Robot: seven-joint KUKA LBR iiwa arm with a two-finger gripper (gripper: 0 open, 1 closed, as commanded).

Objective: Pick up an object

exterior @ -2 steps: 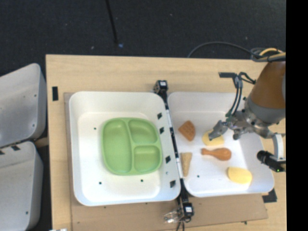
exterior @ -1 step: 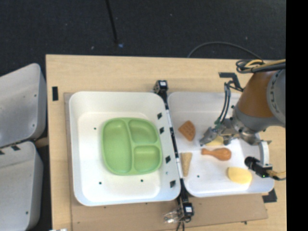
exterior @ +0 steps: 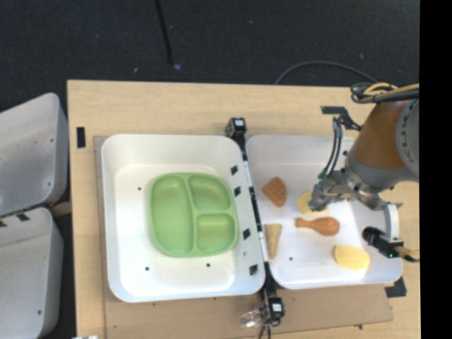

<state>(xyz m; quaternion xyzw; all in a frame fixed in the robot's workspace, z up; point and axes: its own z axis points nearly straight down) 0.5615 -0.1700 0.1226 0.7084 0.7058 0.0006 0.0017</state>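
On the table (exterior: 85, 189) sit 2 white bins side by side. The left bin (exterior: 127, 274) takes up the table's left and middle part and holds a green tray (exterior: 192, 214) with 3 compartments, lying flat near the bin's centre. The right bin (exterior: 282, 154) lies toward the table's right edge and touches the left bin along a shared rim with black clips. In the right bin, going left to right: a tan cone (exterior: 272, 239) lies close to the bin's left wall, toward the near edge; a brown waffle piece (exterior: 275, 191) lies just above it, apart from it; a pale yellow piece (exterior: 304, 203) sits near the bin's middle, partly under the end effector (exterior: 319, 198); a drumstick (exterior: 318, 224) lies just below that piece; a yellow lemon (exterior: 351, 258) rests near the bin's near right corner. The arm (exterior: 381, 147) reaches in from the table's right edge, and its end effector is low over the bin's middle, right at the pale yellow piece. Whether its fingers are apart or together cannot be told.
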